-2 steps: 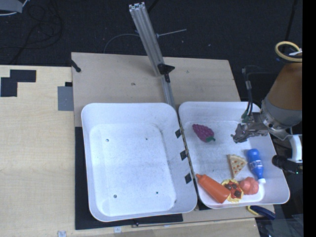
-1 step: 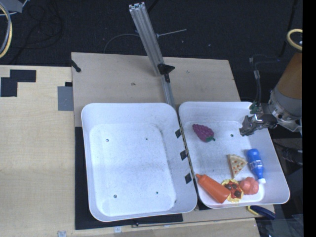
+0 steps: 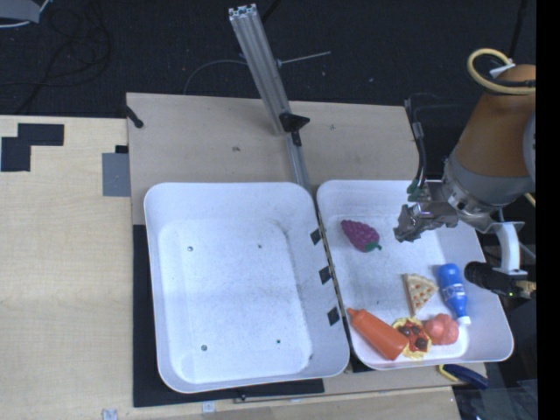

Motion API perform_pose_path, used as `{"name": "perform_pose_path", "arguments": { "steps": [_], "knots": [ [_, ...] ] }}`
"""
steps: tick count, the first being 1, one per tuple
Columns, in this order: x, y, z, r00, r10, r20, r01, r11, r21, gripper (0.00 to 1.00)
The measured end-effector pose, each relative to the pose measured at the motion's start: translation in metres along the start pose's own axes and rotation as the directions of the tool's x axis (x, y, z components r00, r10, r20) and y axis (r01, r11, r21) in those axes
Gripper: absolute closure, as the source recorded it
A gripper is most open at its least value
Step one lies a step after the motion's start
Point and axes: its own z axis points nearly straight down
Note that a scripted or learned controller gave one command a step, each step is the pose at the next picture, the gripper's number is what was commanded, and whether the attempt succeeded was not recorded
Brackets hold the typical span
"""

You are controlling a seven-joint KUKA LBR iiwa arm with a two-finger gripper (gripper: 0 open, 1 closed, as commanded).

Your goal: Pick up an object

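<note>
Both white bins (image 3: pixel 232 201) look like matte, slightly speckled plastic. The bench (image 3: pixel 210 138) looks like pale, smooth wood. The slanted rail (image 3: pixel 262 68) is ribbed bare metal, and the blue bottle (image 3: pixel 452 290) is glossy plastic.

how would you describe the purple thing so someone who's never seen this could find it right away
Look at the right-hand white bin of the two on the bench. Near its upper left, just past the divider between the bins, lies a bunch of purple toy grapes, apart from the other items clustered along the bin's lower edge. It is the only purple item, dark and bumpy, with a small green stem.
</note>
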Motion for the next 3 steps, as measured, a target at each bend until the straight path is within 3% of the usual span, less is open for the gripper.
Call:
{"name": "perform_pose_path", "arguments": {
  "steps": [3],
  "knots": [
    [0.147, 0.002, -0.002, 1.000, 0.001, 0.000, -0.001, 1.000, 0.000, 1.00]
  ]
}}
